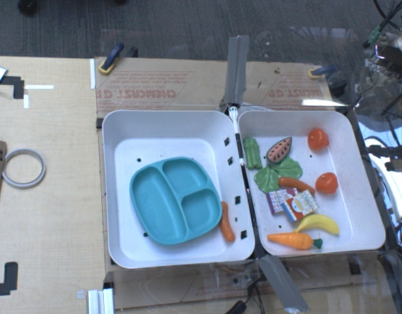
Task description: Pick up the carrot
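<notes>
The carrot [293,241] lies in the right bin [364,195] near its front wall. It is orange, with a small green stub at its right end and its tip pointing left. A yellow banana [319,224] lies just behind it, close to touching.
The right bin also holds two red tomatoes [318,139] [326,182], a watermelon slice [279,150], a green leaf [279,174], a green pickle [252,153], an orange sausage [295,184] and small cartons [293,203]. The left bin [122,142] holds a blue divided plate [176,200] and another orange sausage [226,222].
</notes>
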